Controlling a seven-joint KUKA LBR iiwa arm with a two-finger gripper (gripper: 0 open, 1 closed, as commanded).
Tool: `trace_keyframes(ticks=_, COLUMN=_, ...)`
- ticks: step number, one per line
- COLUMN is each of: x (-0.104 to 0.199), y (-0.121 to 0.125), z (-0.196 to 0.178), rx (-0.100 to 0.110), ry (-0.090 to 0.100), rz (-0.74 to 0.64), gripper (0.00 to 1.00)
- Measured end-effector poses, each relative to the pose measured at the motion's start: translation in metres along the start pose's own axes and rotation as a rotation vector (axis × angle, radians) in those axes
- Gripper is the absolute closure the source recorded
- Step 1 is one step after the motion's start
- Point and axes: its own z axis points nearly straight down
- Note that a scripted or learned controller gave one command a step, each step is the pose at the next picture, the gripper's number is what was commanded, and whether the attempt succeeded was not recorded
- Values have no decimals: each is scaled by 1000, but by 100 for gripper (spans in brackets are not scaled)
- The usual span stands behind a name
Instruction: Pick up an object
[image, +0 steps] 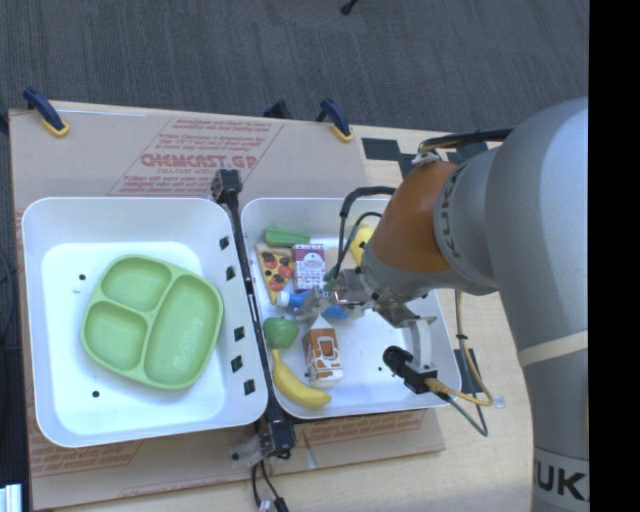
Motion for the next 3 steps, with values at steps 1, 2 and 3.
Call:
trace_keyframes(ticks=1, x=0, y=1, z=-10, rx=1, ry=-1, rz=-6, gripper=100)
trace_keyframes(ticks=2, x=-13, y=-69, z=-100, rx=-4, ry=1, rz=2, gripper=100)
trace_keyframes(ticks=3, x=-13, y=-7, z=-194, rx=-7, ry=-1, rz=1, gripper=100)
